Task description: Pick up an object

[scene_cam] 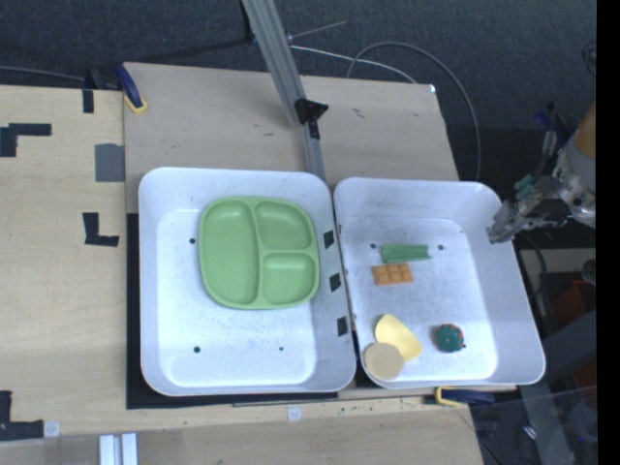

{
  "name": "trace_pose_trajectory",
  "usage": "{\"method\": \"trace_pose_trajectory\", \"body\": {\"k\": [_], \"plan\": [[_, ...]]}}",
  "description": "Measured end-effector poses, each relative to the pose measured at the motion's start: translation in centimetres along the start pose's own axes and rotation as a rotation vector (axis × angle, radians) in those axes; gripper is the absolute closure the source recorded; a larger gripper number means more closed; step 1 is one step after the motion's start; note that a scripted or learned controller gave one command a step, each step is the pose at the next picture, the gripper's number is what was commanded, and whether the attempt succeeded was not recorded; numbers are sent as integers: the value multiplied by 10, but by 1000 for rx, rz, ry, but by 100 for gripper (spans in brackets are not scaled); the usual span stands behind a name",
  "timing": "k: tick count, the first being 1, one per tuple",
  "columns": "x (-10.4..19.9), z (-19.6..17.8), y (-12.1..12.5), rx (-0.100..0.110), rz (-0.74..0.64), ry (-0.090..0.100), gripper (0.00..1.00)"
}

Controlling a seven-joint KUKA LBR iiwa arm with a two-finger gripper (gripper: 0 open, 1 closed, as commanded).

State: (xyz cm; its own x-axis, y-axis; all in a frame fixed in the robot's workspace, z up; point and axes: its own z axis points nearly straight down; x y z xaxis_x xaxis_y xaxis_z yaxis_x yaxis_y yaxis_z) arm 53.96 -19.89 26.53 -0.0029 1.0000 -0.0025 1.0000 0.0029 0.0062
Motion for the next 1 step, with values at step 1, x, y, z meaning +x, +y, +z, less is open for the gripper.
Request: {"method": "trace_pose_trajectory", "body": {"k": [1], "plan": [[1,-6,1,6,1,2,100]]}}
